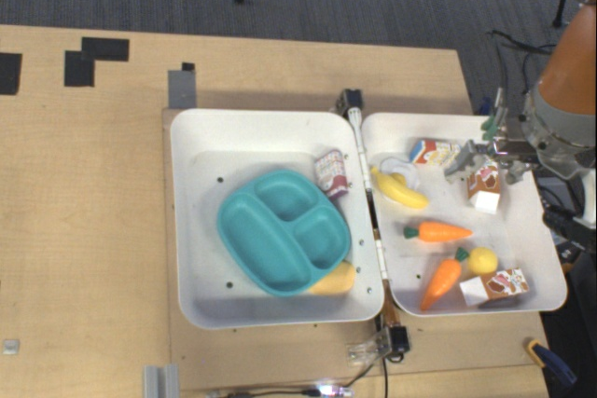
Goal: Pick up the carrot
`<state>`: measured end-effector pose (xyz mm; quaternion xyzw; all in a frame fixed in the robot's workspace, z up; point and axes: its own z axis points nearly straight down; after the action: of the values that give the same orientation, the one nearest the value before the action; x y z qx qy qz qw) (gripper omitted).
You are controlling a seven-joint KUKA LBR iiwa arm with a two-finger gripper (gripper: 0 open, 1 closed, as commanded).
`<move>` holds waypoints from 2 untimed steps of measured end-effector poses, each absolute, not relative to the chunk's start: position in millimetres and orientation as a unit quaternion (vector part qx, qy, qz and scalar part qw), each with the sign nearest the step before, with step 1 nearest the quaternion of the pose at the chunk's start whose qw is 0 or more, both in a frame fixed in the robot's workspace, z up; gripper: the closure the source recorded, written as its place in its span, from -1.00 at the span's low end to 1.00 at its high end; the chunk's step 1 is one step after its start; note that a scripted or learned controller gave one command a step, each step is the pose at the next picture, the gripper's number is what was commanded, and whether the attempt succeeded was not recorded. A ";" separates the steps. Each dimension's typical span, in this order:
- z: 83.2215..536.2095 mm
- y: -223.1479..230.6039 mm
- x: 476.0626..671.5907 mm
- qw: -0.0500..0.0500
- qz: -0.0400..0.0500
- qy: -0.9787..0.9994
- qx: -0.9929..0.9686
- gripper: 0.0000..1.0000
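Two orange carrots lie in the right bin. One carrot lies level near the bin's middle, its green top pointing left. The other carrot lies slanted near the front wall, green top up and to the right. My gripper hangs over the bin's back right part, above and to the right of both carrots and well apart from them. Just below it stands a small brown and white carton. I see nothing orange at the gripper.
The right bin also holds a banana, a lemon, a carton at the back and another at the front right. In the left bin sit a teal divided plate, a small packet and a yellow piece.
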<state>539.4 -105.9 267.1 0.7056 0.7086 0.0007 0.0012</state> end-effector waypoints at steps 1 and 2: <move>187.8 -89.5 486.6 0.000 0.000 0.722 0.691 -1.00; 86.4 -117.7 488.8 0.002 0.002 0.669 0.743 -1.00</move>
<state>488.8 -117.7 86.4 0.7432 0.6691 0.0024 0.0020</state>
